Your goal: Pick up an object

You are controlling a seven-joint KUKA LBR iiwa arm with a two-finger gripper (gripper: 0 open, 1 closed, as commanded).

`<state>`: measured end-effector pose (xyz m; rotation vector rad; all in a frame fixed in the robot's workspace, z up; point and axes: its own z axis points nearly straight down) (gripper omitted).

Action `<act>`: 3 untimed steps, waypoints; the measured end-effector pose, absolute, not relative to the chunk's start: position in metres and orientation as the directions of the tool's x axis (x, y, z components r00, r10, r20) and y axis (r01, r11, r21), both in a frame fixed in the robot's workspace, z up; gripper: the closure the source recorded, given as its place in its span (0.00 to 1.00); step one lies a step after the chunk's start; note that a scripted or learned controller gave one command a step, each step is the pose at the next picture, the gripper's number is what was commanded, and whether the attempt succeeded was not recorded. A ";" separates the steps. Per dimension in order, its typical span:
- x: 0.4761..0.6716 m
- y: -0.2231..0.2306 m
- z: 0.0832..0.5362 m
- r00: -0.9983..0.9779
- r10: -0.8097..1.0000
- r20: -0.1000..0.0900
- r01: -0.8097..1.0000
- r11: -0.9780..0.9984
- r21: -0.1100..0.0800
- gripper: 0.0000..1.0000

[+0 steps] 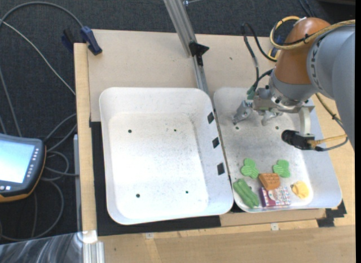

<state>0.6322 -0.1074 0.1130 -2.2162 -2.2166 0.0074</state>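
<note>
No lettering, number or brand mark can be read anywhere. The small purple-and-white packet (pixel 275 197) in the right bin (pixel 324 160) carries some print, but it is too small and blurred to make out. The lit screen of the handheld pendant (pixel 17 166) at the left edge shows no legible characters.

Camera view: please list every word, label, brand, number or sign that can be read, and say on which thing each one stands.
No text can be read in this view.
Purple and white packet in the right bin: it bears print, too small and blurred to read.
Pendant screen at the left edge: lit, nothing legible.
Arm and claw: no readable marking.
</note>
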 end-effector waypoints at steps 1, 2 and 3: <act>0.635 -0.107 0.129 0.000 1.000 0.001 1.000 0.000 0.001 1.00; 0.633 -0.112 0.193 0.000 1.000 -0.001 1.000 0.000 0.007 1.00; 0.630 -0.116 0.239 0.000 1.000 -0.001 1.000 0.000 0.007 1.00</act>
